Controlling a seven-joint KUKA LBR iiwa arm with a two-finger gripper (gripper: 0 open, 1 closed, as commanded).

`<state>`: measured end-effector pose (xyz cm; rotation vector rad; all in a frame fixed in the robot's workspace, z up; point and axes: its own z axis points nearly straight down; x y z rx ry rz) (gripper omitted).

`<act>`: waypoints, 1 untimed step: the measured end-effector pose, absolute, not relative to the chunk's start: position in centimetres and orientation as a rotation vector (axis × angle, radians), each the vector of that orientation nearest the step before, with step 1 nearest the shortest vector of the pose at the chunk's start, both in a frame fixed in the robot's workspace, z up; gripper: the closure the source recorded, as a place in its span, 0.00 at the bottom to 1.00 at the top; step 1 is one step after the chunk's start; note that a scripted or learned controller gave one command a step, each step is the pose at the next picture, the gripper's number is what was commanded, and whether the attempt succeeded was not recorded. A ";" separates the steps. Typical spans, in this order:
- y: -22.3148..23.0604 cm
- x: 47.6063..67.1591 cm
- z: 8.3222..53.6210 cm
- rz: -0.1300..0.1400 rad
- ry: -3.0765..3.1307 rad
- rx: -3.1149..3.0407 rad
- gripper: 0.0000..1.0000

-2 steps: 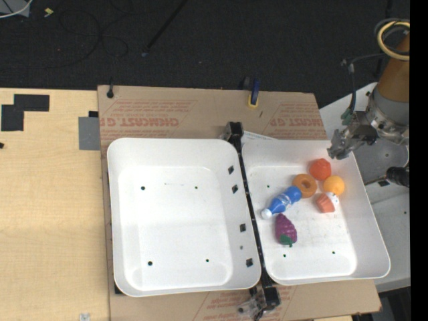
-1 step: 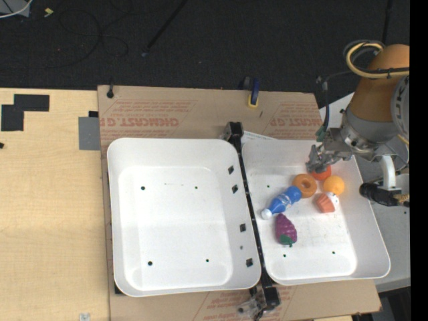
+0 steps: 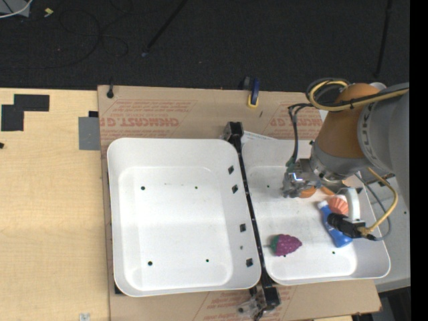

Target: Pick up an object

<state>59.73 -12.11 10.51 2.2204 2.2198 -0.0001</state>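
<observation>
A pale wooden worktop (image 3: 47, 199) under a dark backdrop carries two shallow white bins. The left bin (image 3: 127, 159) sits beside the right bin (image 3: 368, 266), which holds the objects: a purple berry-like toy (image 3: 286, 244) near its front edge and a blue object (image 3: 336, 227) toward its right edge. The gripper (image 3: 294, 184) is lowered over a small orange object (image 3: 307, 192) near the bin's middle, likely to attempt a grasp; whether the fingers are spread or pinching cannot be told.
</observation>
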 end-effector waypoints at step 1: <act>-9.0 54.4 9.0 -0.007 2.226 2.230 1.00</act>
